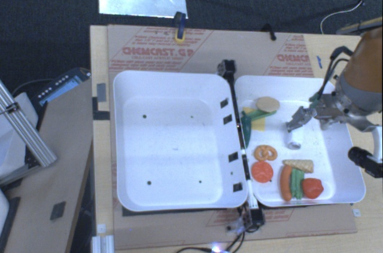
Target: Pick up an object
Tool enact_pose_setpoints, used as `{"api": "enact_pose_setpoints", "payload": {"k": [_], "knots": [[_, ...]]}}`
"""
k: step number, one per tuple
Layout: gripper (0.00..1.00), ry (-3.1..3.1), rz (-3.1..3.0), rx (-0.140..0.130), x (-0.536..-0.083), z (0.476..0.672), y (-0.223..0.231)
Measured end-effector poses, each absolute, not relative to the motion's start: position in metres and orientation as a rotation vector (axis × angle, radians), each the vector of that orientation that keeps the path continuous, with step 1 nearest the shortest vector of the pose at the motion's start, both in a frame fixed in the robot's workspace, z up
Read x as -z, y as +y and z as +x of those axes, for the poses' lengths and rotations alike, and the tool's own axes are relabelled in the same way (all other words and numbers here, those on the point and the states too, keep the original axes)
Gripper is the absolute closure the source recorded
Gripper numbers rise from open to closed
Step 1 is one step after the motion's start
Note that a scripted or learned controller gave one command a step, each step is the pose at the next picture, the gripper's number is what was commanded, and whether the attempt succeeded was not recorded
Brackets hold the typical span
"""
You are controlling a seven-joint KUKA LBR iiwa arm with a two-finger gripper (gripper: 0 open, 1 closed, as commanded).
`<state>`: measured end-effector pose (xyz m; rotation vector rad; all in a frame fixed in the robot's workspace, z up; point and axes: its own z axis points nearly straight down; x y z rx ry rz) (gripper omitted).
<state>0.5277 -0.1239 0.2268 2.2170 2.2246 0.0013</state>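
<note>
The right bin holds several toy foods. A tan round bun and a yellow-green piece lie at its far left. A pretzel and a red tomato sit nearer the front. An orange carrot, a green bean, a red pepper and a tan wedge cluster at the front. A small white cylinder lies mid-bin. My gripper hangs just above and beside that cylinder, reaching in from the right; nothing visibly sits in it.
The left bin stands beside the right one, with a black hinged divider between them. The arm's grey and orange body overhangs the right bin's far right side. A blue-yellow clamp sits at the board's back edge.
</note>
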Motion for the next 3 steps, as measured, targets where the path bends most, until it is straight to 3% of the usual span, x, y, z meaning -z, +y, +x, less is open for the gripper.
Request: {"api": "enact_pose_setpoints", "payload": {"k": [1, 2, 3], "knots": [[0.0, 2.234, 2.212, -0.002, -0.19, 0.554, -0.068], [0.0, 2.228, 2.211, -0.005, -0.185, 0.591, -0.043], [0.0, 2.232, 2.209, -0.008, -0.221, 0.589, 0.022]]}}
